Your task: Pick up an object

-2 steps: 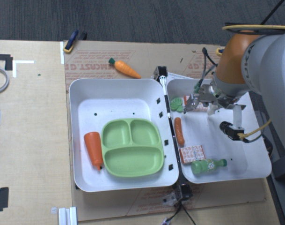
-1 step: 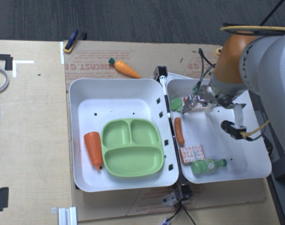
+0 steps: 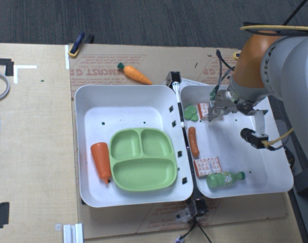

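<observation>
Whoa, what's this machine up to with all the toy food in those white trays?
A grey robot arm reaches in from the right, trying to pick up one of the toy items. Its gripper is down in the right bin, at the far end beside a small green toy. Nothing is visibly lifted yet. A sausage, a small carton and a green bottle lie in that bin. The left bin holds a green divided plate and an orange piece.
</observation>
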